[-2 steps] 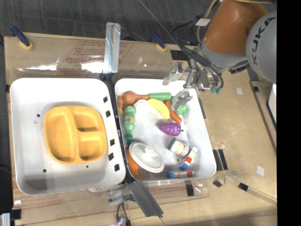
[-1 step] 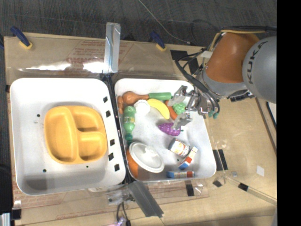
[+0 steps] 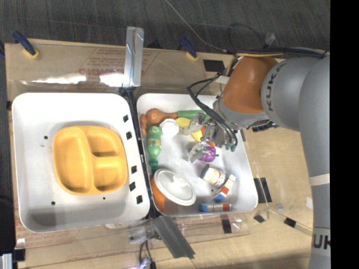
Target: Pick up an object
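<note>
Camera view: cardboard-lined bench (image 3: pixel 73 66), dark carpet (image 3: pixel 84 7)

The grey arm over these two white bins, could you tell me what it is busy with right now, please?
The grey KUKA arm with the orange band reaches over the right shallow white bin, which is crowded with small objects. Its end effector sits low among them, just above a small purple toy, beside a white bowl and a green bottle. The left white bin holds a yellow divided plastic tray.

Surroundings: worktop and floor
A tan worktop (image 3: pixel 67 60) is seen against dark carpeted floor (image 3: pixel 73 7); blue clamps (image 3: pixel 25 43) are fixed along its far edge.
</note>
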